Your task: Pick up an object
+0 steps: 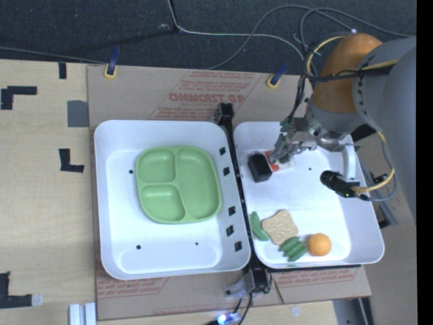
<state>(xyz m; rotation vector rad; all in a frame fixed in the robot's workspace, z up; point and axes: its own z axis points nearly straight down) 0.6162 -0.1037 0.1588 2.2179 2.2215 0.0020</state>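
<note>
Two white bins (108, 181) sat side by side on cardboard (203, 93) over our wooden bench (40, 202); the gripper (284, 151) hung over the right bin's upper-left corner, its state unclear to us.

Robotics lab bench, cardboard sheet (203, 93) clamped to wooden top (40, 181), loose cables (223, 29), paired white bins (108, 202)

A green divided plate (179, 184) lies in the left white bin (108, 202); brown cardboard (203, 93) underlies both bins.
</note>
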